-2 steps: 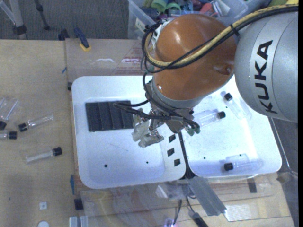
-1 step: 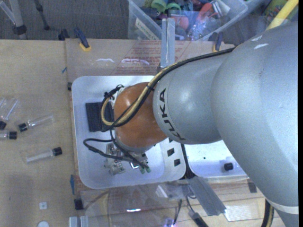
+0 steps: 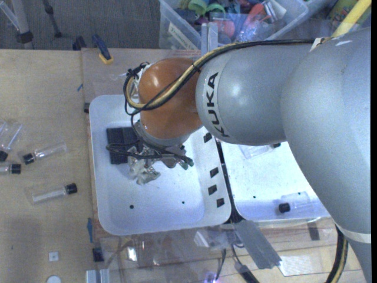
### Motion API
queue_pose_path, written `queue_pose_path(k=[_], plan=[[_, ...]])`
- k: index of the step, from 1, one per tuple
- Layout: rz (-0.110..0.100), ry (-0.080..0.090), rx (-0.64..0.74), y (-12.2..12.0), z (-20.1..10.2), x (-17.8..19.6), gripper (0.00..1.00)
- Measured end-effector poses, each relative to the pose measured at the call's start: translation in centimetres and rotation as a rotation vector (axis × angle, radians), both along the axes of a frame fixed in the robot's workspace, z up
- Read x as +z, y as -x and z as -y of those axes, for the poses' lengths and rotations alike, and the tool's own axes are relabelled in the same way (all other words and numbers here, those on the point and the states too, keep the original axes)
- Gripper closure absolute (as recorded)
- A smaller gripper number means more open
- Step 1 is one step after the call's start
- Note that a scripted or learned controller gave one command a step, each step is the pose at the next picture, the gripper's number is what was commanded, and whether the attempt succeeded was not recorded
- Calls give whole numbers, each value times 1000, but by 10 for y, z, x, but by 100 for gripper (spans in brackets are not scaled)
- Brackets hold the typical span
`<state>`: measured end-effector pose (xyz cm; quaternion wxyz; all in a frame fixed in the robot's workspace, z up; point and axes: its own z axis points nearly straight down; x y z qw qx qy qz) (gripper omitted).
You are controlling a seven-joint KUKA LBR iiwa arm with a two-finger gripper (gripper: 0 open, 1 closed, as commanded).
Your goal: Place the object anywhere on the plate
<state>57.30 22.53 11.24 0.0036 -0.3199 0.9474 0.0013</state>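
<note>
1. The arm (image 3: 253, 99) reached across from the right. Its gripper (image 3: 144, 168) hung low over the left bin (image 3: 171, 220), about midway between that bin's far and near edges and nearer its left edge than its right.
2. The claw's state could not be told, because the orange wrist and dark fittings crowded it from above. A small pale lump (image 3: 143, 173) sat right at its tip. This was probably the task's object, but whether it was gripped or merely lying on the bin floor under the claw was not clear.
3. A capped vial (image 3: 293, 206) lay in the right bin (image 3: 259, 181), near its near edge and well apart from the gripper. It looked like a spare rather than the piece in hand.
4. Which surface served as the plate could not be made out, so the drop point had to be confirmed before any travel.
5. To do this step well, the grasp likely needed checking first: a slight lift straight up, watching whether the lump rose with the claw.
6. If it rose, the carry was best kept low and slow, since a small, light piece could slip out or swing.
7. Release was probably safest close above the plate, away from its rim, so that the piece settled rather than bounced off.
</note>
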Motion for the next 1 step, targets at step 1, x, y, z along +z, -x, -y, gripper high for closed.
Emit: queue_pose_path(k=[1], plan=[[-2,0,-145,-19,9,101,100]])
